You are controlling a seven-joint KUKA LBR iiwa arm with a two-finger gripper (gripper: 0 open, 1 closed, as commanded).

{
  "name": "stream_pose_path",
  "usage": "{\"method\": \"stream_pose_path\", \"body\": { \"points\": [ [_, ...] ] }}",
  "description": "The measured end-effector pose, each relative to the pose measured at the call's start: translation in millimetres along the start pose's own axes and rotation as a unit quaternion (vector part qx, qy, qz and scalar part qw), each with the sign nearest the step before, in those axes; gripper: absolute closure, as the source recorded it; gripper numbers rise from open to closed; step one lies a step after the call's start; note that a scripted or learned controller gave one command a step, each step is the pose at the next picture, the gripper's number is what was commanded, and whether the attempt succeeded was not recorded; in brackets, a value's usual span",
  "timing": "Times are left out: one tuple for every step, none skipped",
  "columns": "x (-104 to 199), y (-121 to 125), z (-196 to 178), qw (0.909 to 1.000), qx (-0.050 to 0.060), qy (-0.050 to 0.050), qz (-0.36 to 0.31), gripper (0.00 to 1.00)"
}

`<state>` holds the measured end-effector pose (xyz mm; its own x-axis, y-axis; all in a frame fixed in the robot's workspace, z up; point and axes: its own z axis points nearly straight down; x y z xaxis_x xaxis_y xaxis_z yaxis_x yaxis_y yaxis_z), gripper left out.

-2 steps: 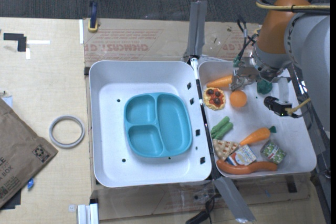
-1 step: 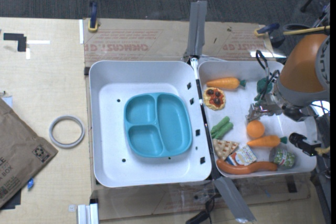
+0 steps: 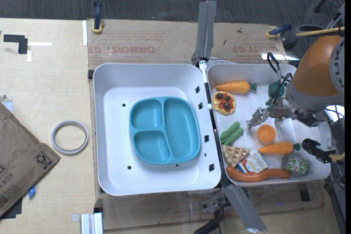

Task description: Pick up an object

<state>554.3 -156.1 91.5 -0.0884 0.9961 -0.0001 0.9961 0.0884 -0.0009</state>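
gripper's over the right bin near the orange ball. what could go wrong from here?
1. The gripper sits just above-left of the orange ball; a round toy could roll off the fingers.
2. The right bin is crowded: a carrot lies right below the ball and green beans to its left, so a descent may nudge or catch a neighbour.

The arm (image 3: 321, 71) is cut off by the right edge, and its bulk hides the right bin's (image 3: 241, 67) far right corner and part of its right wall. The gripper (image 3: 258, 117) is small and dark against the clutter — whether anything sits between its tips cannot be told. The cardboard box (image 3: 19, 156) runs off the left edge — its printing is only partly legible.
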Motion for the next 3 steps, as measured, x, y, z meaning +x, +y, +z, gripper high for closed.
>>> {"method": "stream_pose_path", "body": {
  "points": [
    [6,-36,0,0.9999,0.001,0.000,0.016,0.00],
    [5,-36,-8,0.9998,0.001,0.000,0.018,1.00],
    [68,65,-132,1.0000,0.000,-0.001,-0.009,1.00]
  ]
}}
